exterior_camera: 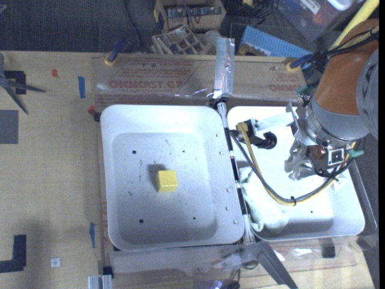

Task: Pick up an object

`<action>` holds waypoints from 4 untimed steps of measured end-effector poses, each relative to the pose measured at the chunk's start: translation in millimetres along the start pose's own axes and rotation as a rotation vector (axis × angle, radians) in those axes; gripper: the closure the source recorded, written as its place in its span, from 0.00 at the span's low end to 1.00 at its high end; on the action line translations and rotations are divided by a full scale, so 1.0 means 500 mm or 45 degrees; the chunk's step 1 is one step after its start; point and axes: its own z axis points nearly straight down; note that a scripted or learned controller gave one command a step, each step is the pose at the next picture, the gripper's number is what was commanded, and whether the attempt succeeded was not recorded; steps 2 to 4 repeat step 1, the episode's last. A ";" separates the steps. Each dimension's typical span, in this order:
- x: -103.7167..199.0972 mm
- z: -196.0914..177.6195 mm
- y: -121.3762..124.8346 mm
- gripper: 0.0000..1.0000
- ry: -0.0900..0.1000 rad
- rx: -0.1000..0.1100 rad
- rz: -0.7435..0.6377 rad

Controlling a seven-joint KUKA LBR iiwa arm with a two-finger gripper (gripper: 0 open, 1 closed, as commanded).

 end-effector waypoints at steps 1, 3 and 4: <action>0.001 -0.019 0.002 1.00 0.000 -0.001 0.004; 0.001 -0.019 0.002 1.00 0.000 -0.001 0.004; 0.001 -0.019 0.002 1.00 0.000 -0.001 0.004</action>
